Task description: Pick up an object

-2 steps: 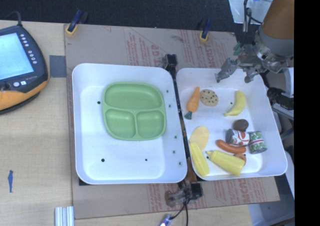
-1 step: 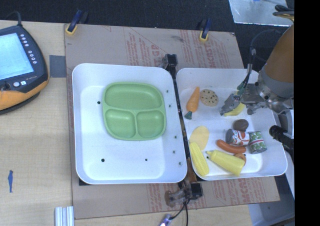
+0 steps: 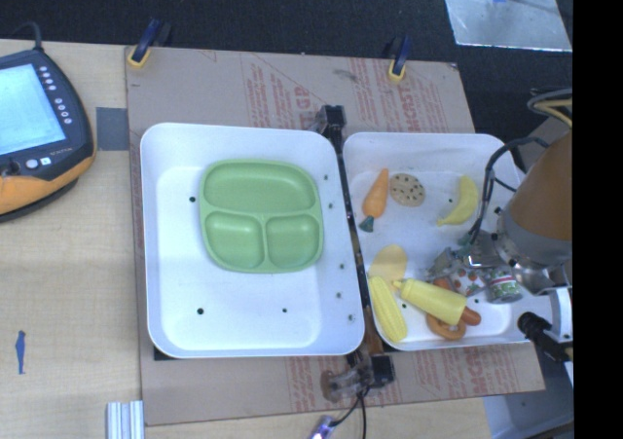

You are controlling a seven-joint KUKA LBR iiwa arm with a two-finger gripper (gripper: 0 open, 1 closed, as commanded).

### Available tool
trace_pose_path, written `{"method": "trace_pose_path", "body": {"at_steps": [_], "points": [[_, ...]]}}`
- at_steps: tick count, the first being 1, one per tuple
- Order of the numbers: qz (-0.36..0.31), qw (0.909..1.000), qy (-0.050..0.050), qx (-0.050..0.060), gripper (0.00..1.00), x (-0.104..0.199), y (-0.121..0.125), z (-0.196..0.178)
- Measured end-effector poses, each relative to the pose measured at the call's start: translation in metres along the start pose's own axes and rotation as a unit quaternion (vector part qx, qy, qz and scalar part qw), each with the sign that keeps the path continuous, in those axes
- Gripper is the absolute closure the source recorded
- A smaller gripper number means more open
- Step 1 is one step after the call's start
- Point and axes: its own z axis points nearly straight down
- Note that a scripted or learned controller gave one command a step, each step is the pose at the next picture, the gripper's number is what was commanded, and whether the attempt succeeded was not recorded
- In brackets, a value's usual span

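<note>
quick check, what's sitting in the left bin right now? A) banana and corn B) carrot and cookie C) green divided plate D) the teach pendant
C. The green divided plate lies in the left bin; the carrot, cookie, banana and corn all lie in the right bin, and the pendant rests on the bench outside both.

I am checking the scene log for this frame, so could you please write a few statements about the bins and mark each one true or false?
1. The green divided plate lies in the left bin. True.
2. The toy carrot lies in the left bin. False: it lies in the right bin.
3. The cookie lies between the carrot and the banana. True.
4. The gripper hangs above the green plate. False: it is down in the right bin, among the toy food.
</note>
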Motion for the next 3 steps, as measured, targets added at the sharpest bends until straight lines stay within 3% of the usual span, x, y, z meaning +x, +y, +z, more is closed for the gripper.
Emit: {"method": "trace_pose_path", "body": {"at_steps": [1, 2, 3], "points": [[-0.002, 1.0000, -0.002, 0.000, 1.00, -0.002, 0.001, -0.011], [0.000, 1.0000, -0.003, -0.002, 1.00, 0.060, 0.040, -0.062], [0.001, 1.0000, -0.002, -0.003, 1.00, 0.131, 0.035, -0.139]]}}
